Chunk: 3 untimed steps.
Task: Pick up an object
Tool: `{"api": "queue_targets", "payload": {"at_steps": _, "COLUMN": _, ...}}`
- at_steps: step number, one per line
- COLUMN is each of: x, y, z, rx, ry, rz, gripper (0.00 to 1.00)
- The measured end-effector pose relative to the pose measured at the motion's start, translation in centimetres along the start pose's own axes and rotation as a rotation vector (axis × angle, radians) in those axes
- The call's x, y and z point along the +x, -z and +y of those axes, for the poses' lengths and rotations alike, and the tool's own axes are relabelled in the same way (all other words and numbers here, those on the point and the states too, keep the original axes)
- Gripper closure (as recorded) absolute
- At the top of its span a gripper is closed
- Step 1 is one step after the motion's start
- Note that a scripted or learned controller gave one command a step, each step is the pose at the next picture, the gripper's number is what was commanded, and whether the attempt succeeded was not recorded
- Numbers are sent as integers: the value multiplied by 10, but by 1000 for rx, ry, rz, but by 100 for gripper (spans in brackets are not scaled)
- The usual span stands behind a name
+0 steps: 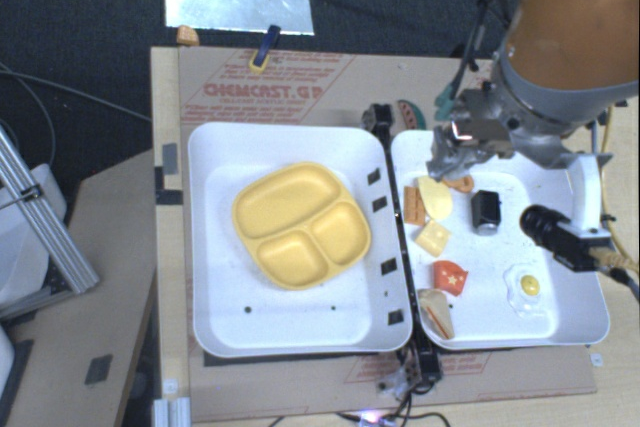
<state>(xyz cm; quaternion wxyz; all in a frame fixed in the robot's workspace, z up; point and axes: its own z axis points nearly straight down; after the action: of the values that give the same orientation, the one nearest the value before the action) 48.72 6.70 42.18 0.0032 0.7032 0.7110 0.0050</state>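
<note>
Both bins were white: the left bin (pixel 215 315) carried a pale yellow divided tray (pixel 300 225), and the right bin (pixel 575 310) carried a mix of colours. There lay a pale yellow cheese wedge (pixel 435 198), a cream square slice (pixel 433 238), a red piece (pixel 450 277), a white fried egg with a yellow yolk (pixel 526 286) and a black block (pixel 486 211). The arm (pixel 575 5) was orange-brown above grey, and the tool (pixel 458 155) grey.

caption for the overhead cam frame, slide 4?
KUKA gripper poised over toy food in the right bin; yellow divided tray in the left bin.
</note>
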Motion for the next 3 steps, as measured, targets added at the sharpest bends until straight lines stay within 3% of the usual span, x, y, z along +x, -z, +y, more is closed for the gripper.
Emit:
{"api": "queue_targets", "payload": {"at_steps": 1, "x": 81, "y": 28, "z": 0, "rx": 6, "ry": 2, "rz": 1, "gripper": 100}}
{"api": "queue_targets", "payload": {"at_steps": 2, "x": 173, "y": -61, "z": -2, "rx": 19, "ry": 1, "rz": -3, "gripper": 100}}
{"api": "queue_targets", "payload": {"at_steps": 3, "x": 168, "y": -44, "z": 1, "rx": 9, "ry": -7, "rz": 0, "gripper": 100}}
